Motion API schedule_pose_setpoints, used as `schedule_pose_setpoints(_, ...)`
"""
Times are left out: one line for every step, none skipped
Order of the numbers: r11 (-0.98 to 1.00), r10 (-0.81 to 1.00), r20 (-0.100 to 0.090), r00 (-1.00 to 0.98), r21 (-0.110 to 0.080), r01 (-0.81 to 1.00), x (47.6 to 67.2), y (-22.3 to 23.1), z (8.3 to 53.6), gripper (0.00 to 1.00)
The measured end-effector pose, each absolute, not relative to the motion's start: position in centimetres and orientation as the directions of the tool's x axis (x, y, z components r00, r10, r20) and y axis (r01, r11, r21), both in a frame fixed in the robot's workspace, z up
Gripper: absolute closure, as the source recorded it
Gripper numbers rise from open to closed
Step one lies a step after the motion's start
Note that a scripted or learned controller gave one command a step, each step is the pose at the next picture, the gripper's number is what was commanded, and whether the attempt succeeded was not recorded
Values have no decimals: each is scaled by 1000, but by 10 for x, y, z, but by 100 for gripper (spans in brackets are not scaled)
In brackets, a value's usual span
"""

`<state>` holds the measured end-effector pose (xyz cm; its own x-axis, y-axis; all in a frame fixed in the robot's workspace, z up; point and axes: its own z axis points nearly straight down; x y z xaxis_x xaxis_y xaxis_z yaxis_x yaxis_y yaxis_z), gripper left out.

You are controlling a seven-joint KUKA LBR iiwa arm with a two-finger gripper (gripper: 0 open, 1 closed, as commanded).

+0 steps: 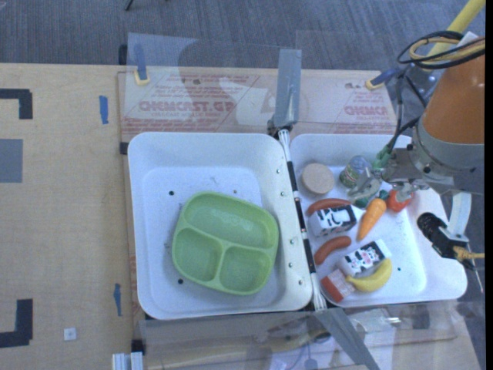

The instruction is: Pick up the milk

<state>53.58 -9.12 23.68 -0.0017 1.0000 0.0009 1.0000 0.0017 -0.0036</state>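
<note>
Right bin [439,280] crowded (milk [333,217] hemmed).

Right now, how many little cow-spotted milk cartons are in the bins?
2, both in the right white bin. One black-and-white cow-patterned milk carton lies mid-bin between two red sausages. The other sits lower, touching the yellow banana. The arm could hide more.

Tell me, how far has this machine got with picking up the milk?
Nothing looks done yet. Both small white cow-patterned milk cartons lie in the right white bin. The grey-and-orange arm's gripper hovers near the orange carrot. Reaching, gripping and lifting remain.
</note>
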Motion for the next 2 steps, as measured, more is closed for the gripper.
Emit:
schedule_pose_setpoints(-91,996,1,91,-5,996,512,-84,220,0)
schedule_pose_setpoints(-36,999,-1,36,0,999,483,-92,112,0)
